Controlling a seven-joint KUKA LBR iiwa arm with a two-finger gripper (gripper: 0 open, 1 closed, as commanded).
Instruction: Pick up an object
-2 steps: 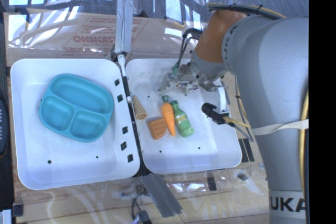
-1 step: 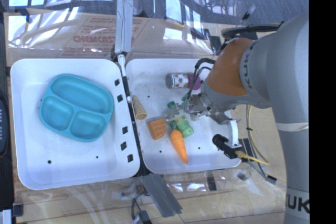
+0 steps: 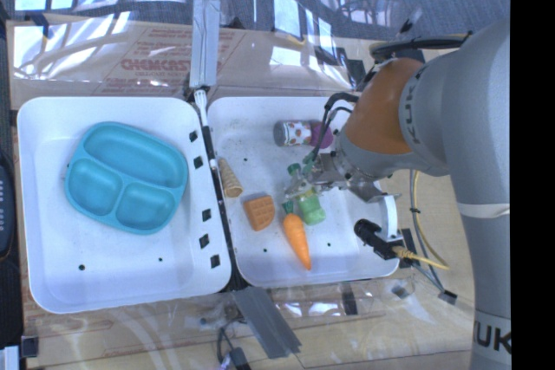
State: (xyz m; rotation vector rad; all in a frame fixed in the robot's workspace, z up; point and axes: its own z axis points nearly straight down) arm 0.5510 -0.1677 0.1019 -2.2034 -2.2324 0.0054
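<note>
Right bin — 1 carrot, 1 cone, 1 can; pincer above.

- A blue divided plate lies in the left white bin, tilted a little against the bin's edges.
- The right white bin stands beside it, their rims touching.
- Both bins rest on the surface, which bears red print.
</note>
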